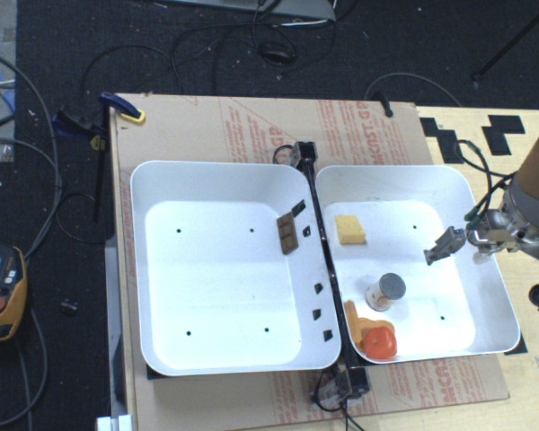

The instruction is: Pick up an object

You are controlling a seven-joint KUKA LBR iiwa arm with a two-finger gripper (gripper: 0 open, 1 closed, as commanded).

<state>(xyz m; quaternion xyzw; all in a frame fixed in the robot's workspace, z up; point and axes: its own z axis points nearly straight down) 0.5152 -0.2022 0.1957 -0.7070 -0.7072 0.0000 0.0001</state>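
Nearest the camera, at the right bin's (485,335) front left corner, a red-orange tomato-like object (378,340) lies against an orange carrot-shaped piece (353,317). The jaws (444,246) hang over the right half of that bin, their dark tips pointing left; whether they are apart or together is too small and dark to tell, and nothing shows between them. Behind them the wrist and arm (525,200) are cut off by the right edge. Left of the jaws, well apart, a small grey-topped can (387,290) sits near the bin's middle, and a yellow sponge-like block (350,230) lies farther back. In the left bin (162,268), a brown bar (287,233) leans against the right wall, with a smaller dark piece (297,210) just above it. Both bins rest on a cardboard-covered table (216,124).
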